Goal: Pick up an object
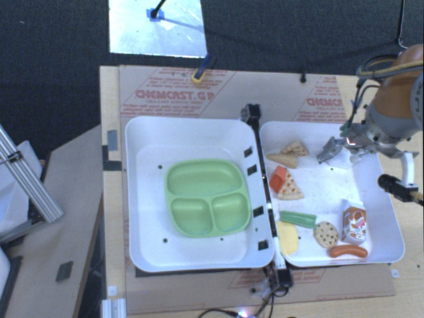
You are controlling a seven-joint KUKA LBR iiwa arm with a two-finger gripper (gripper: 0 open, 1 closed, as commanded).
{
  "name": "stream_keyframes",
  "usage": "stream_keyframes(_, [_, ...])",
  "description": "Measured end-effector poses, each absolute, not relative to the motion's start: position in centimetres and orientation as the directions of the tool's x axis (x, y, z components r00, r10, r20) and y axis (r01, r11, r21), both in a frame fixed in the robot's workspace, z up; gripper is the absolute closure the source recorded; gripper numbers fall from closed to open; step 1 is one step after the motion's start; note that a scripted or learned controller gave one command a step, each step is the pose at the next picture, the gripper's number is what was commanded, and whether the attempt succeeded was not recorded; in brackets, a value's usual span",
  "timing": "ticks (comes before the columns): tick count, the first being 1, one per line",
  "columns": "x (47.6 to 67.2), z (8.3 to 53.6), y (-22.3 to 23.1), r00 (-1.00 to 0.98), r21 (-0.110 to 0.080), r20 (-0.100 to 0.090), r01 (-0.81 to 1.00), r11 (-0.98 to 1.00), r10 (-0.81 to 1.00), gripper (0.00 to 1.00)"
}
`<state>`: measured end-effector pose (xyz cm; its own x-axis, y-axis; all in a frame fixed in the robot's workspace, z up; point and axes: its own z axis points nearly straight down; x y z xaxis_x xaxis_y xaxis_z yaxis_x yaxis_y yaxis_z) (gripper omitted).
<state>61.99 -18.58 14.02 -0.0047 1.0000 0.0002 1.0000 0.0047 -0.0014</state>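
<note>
Currently, arm: I see the grey arm with its orange band reaching in from the right, its gripper [329,150] hanging over the upper part of the right bin [391,240].
Jaws: from this slanted view I cannot tell whether they stand wide or narrow; nothing shows between them, so I count nothing as held.
Candidates: the right bin carries all the loose pieces, so that is where the pick has to come from.
Nearest piece: a tan sandwich wedge [289,155] lies just left of the gripper, apart from it.
Below that: a pizza slice [285,183] with a red block touching its top sits near the bin's left wall.
Lower cluster: a green stick [298,218], a yellow piece [287,237], a cookie [326,234], a small carton [354,224] standing upright and a sausage [347,251] crowd the lower edge; I judge these harder to take cleanly because they lie close together.
Left bin: it [142,244] holds a green divided plate [207,197], lying flat in the middle.
Table: a printed board [172,91] under both bins keeps them side by side.
Stage: I judge the pick as not yet made.
</note>
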Motion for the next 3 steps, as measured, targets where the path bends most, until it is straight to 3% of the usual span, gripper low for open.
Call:
stream_keyframes(1, [62.1,9.2,-18.5,-0.004,0.002,0.0,1.0,0.004,1.0,0.0])
stream_keyframes(2, [62.3,10.4,-18.6,-0.006,0.007,-0.002,1.0,0.006,1.0,1.0])
stream_keyframes(3, [63.1,16.5,-19.2,-0.005,0.008,-0.003,1.0,0.005,1.0,1.0])
